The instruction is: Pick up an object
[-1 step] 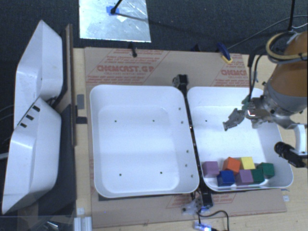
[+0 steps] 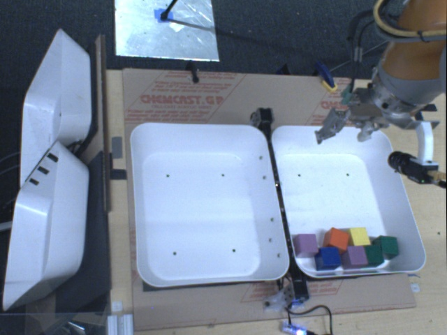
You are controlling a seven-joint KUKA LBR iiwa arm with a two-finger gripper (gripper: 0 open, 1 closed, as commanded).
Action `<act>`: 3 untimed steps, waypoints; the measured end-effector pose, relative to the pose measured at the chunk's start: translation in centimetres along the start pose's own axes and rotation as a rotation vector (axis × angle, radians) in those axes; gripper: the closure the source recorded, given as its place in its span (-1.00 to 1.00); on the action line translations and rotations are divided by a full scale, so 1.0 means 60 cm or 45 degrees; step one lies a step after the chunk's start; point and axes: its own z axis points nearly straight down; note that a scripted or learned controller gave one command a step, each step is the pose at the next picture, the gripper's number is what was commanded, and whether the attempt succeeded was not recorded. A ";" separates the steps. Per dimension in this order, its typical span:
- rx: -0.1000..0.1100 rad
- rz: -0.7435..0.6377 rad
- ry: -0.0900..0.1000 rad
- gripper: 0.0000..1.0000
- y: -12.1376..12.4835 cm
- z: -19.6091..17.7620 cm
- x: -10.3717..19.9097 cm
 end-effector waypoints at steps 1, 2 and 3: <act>-0.003 0.001 0.000 -1.00 0.115 -0.129 0.021; 0.003 0.001 0.001 1.00 0.114 -0.143 0.021; -0.002 -0.005 0.003 1.00 0.056 -0.238 0.138</act>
